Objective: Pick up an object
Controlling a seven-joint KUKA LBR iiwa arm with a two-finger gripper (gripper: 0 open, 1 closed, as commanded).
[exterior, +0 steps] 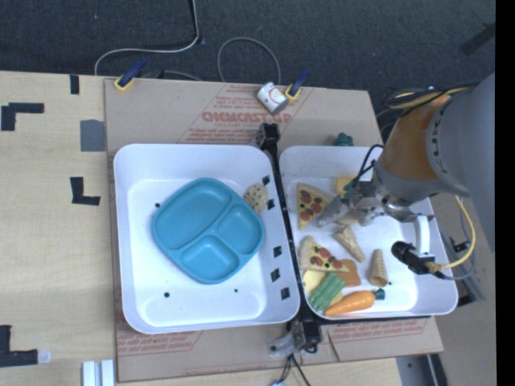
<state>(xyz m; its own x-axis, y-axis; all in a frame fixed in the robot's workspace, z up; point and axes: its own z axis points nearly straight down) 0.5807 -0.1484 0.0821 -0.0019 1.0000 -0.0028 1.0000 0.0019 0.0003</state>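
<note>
The right bin [426, 300] holds toy food: a pizza slice [310, 201], a second pizza slice [319, 256], a tan cone piece [350, 241], another cone [378, 268], a green pod [325, 290], an orange carrot [352, 302] and a yellow piece [344, 185]. My gripper [336, 213] hangs low in this bin, just right of the upper pizza slice and above the tan cone piece. Its grey fingers [328, 210] point left and sit close together, and I see nothing between them.
The left bin [133, 296] carries a blue divided plate [209, 229], and a speckled cookie [256, 195] lies by its right wall. A black divider [278, 215] runs between the bins. The grey arm with its orange band [406, 143] crosses the right bin's far right side.
</note>
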